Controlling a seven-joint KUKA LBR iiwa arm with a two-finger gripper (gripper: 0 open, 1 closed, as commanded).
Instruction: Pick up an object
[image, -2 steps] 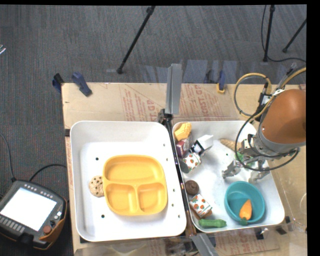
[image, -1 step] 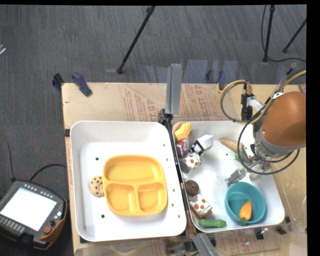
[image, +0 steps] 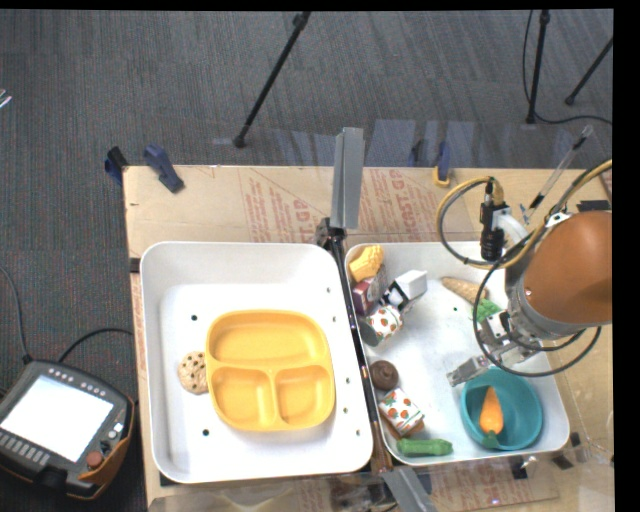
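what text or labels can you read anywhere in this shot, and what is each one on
Red print on the cardboard sheet under the bins: upside down and too blurred to read for sure.
Handheld controller screen: blank glare, nothing legible.
Toys and yellow tray: no readable text.

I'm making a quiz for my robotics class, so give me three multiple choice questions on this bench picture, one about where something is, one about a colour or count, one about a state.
1. Where does the cookie lie?
A. in the left bin, beside the yellow tray
B. inside the teal bowl
C. on the cardboard behind the bins

2. What colour is the divided tray?
A. white
B. yellow
C. teal

3. What is in the teal bowl?
A. a cookie
B. a corn cob
C. a carrot

Answers:
1 A, the cookie sits on the left bin floor at the tray's left edge.
2 B, the tray is plainly yellow.
3 C, an orange carrot lies inside the bowl.
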